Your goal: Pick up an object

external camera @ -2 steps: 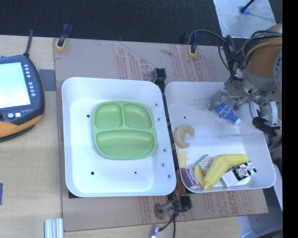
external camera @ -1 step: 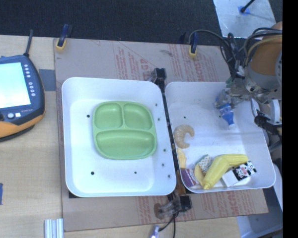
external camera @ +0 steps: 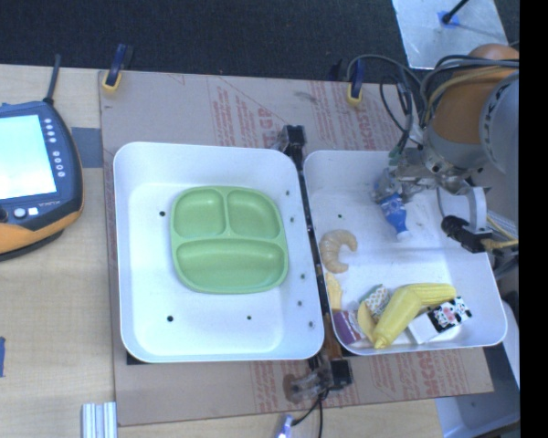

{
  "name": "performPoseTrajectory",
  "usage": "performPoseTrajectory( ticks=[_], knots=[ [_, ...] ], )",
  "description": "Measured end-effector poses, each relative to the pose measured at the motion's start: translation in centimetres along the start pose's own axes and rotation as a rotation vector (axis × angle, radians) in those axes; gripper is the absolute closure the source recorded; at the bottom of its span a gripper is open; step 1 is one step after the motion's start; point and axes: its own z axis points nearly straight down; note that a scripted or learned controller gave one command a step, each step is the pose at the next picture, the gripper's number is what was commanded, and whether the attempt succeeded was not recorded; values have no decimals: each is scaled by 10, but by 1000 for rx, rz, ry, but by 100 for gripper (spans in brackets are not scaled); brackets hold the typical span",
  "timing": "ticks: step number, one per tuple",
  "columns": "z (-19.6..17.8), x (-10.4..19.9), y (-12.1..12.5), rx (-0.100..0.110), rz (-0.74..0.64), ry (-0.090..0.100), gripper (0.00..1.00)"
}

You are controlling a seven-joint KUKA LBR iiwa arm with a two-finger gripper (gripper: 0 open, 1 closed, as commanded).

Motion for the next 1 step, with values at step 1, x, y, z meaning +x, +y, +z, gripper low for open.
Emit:
performPoseTrajectory(
  ticks=[1],
  knots=[
    [-69,66,-2,-2,0,-1,100]
  ],
)
